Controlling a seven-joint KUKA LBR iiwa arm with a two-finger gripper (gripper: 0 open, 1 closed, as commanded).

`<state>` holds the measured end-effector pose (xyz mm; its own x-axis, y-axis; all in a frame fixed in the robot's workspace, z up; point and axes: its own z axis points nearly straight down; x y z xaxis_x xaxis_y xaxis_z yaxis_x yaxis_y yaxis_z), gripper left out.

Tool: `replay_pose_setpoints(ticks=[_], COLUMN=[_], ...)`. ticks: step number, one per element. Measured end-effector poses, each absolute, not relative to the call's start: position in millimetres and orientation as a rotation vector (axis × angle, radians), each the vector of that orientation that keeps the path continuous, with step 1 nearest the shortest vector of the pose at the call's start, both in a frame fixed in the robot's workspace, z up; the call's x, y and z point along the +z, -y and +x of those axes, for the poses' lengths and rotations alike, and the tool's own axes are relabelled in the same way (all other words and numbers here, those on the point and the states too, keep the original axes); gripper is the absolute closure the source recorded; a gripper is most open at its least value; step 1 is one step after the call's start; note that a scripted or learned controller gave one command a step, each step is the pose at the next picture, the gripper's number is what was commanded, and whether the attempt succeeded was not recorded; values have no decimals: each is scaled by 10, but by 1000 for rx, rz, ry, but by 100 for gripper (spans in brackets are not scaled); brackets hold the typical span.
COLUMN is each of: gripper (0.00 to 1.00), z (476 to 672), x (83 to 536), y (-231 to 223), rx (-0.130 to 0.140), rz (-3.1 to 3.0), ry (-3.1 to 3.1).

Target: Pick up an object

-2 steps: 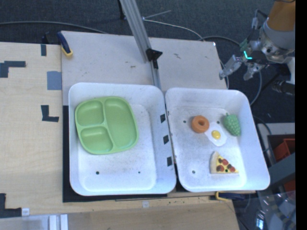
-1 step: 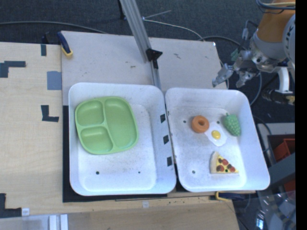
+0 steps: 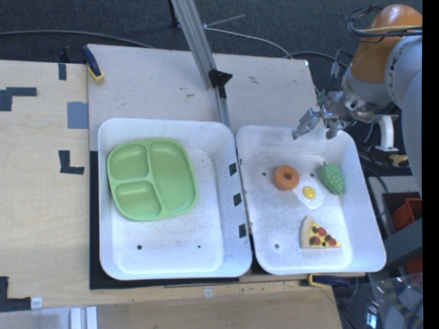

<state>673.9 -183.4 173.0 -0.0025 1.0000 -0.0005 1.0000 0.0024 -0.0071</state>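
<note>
Camera view: fingers [image 3: 317,127] spread open, holding nothing, above the bin's far rim, apart from green grapes [image 3: 333,178].

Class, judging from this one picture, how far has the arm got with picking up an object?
Nothing looks picked yet: the orange ring doughnut, fried egg, green grape bunch and pizza slice all lie in the right white bin. The gripper hangs open over that bin's far edge, holding nothing. Descending and grasping remain.
</note>
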Motion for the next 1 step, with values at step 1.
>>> replay_pose_setpoints(ticks=[1], gripper=[0], z=[6641], x=[1238], y=[1801], rx=[8], rz=[-2216], ry=[2221])
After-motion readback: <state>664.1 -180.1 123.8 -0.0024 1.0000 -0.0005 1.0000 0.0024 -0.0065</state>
